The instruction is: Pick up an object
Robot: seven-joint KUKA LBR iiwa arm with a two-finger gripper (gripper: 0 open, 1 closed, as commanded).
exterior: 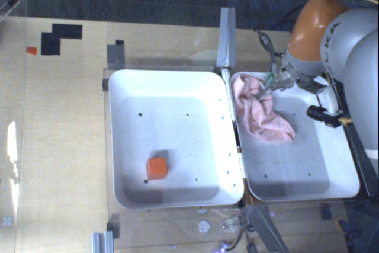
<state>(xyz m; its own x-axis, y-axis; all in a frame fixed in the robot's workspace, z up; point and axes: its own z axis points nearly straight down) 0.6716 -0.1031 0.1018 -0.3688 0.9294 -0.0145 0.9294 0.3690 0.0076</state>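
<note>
While the arm (331, 38) is reaching in over the right bin (308, 186), its jaws (271, 83) are sitting at the top edge of the pink cloth (263, 112), which is lying crumpled along the bin's left wall, near the far corner. Whether the jaws are spread or pressed together I cannot tell, since they are small and dark against the folds. To do this step well, the jaws should be closing on a raised fold rather than a flat patch, and the lift should be going straight up and slowly, so the limp cloth is not slipping free or dragging on the divider. An orange block (157, 168) is lying in the left bin (172, 83), well apart.
</note>
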